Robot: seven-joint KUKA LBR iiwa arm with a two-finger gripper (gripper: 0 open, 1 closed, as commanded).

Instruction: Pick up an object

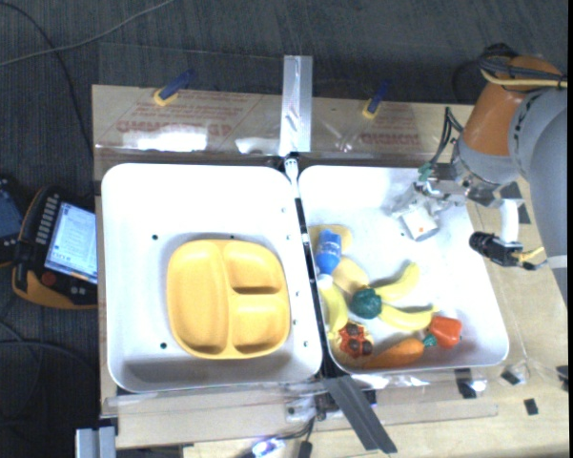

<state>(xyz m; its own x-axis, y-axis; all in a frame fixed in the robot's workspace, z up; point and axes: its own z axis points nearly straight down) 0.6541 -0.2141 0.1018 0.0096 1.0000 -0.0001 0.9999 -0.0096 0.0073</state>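
Bright, even overhead light; white bins [124, 256] near blown out w/ mild glare. Soft shadow under yellow divided plate [229, 297]. Overall slightly soft focus, low res; dark floor [76, 27] grainy.

A tray [229, 299] is held in the left bin [133, 256]; toys [377, 313] are piled at the front of the right bin [477, 284].

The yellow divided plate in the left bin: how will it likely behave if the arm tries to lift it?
The yellow divided plate looks like moulded plastic, so probably stiff and light. It lies flat in the left bin, so its low rim may be hard to grasp.
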